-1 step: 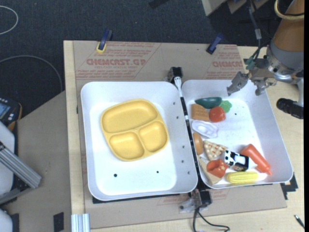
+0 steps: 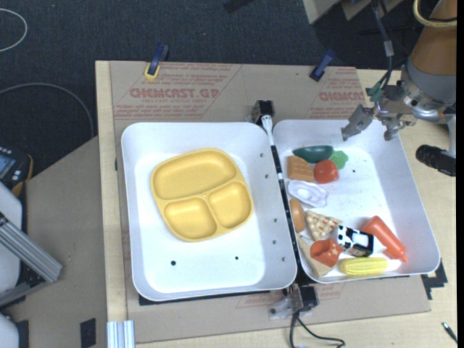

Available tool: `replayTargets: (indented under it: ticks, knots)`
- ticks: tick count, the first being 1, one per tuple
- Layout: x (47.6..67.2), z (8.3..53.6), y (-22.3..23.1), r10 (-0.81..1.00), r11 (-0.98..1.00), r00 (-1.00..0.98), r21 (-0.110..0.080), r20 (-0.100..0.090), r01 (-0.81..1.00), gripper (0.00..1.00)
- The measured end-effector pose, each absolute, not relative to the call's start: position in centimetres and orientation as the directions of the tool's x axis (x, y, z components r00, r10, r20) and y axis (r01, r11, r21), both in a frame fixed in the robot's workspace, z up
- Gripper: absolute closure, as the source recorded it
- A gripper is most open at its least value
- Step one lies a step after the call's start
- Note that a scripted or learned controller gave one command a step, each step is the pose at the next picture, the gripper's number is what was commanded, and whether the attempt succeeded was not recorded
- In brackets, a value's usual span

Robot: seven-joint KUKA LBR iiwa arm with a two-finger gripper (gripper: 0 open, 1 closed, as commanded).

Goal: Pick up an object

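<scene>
The right bin (image 2: 391, 180) holds several toy foods along its left and front sides. Among them are a dark green vegetable (image 2: 313, 152), a red tomato (image 2: 326, 171), an orange-brown block (image 2: 298, 168), a clear white piece (image 2: 307, 192), a pizza slice (image 2: 322, 225), a black-and-white toy (image 2: 355, 239), a carrot (image 2: 384, 238) and a yellow corn cob (image 2: 365, 266). My gripper (image 2: 373, 127) hangs over the bin's far right corner, above and to the right of the green vegetable. It is open, with nothing between its fingers.
The left bin (image 2: 145, 252) holds a yellow divided plate (image 2: 201, 193). Both bins rest on a brown board (image 2: 217, 85) with clamps at its far edge. The right bin's floor is bare white under and right of the gripper.
</scene>
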State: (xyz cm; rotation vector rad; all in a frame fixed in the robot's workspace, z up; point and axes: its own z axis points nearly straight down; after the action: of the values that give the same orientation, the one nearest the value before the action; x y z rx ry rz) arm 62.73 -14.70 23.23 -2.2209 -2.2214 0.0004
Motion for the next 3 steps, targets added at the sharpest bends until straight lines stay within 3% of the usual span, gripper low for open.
replayTargets:
  ticks: [2, 3]
  knots:
    - [61.3, 11.4, -14.4, 1.000, 0.000, 0.000, -0.007, 0.002, 1.000, 0.00]
    - [61.3, 8.3, -14.3, 1.000, 0.000, 0.000, -0.004, 0.001, 1.000, 0.00]
